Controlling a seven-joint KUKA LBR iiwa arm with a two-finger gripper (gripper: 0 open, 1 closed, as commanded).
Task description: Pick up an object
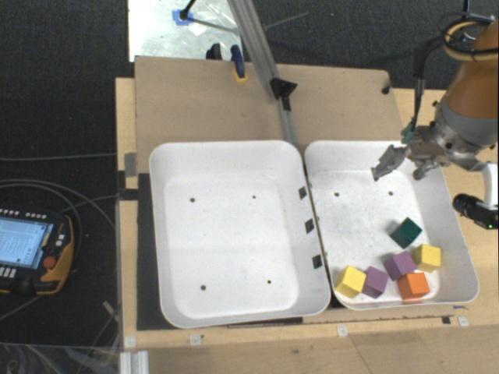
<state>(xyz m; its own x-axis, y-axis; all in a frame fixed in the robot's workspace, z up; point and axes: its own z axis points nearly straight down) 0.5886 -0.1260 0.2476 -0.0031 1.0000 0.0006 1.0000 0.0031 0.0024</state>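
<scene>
Nearest the worktop's [257, 349] front edge, six blocks crowd the right bin's [366, 209] front right corner: a yellow block [352, 280] touching a purple block [375, 281], an orange block [414, 285] near the front rim, a second purple block [400, 264], a second yellow block [427, 256], and a dark green block [406, 232] just behind them, slightly apart. The rest of that bin's floor lies bare, so there is open room toward its back and left walls. The left bin [226, 232] sits alongside, rims touching. Farther back, over the right bin's rear right corner, the end effector [407, 164] hangs with its two fingers spread wide, gripping nothing, well apart from the blocks. Behind, brown board covers the worktop; a pendant [31, 244] lies on dark carpet to the left.
</scene>
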